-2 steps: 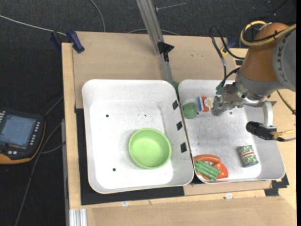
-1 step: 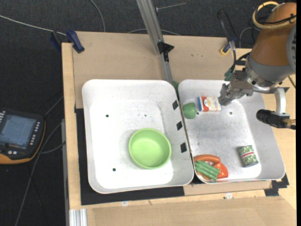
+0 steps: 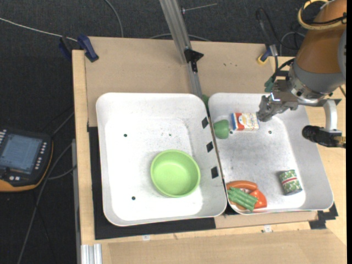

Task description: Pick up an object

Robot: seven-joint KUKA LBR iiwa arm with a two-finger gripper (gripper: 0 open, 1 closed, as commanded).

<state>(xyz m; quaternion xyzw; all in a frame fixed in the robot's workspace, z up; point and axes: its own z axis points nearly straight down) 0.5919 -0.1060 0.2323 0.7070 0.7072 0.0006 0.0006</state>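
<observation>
Near edge, right bin: orange-and-green toy in the front-left corner, small green can well apart to its right; left bin holds a green bowl. Far end, right bin: white carton lying flat, green ball just beside it; gripper near the carton's right end, finger state cannot be told, nothing seen held. Likely target the carton: best to centre over it and close across its narrow side, clear of the ball.

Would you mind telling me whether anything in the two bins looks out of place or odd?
Nothing looks spilled or broken. The small carton lies on its side in the right bin, beside the gripper, and the green can rests tilted. The green bowl sits upright in the left bin.
</observation>
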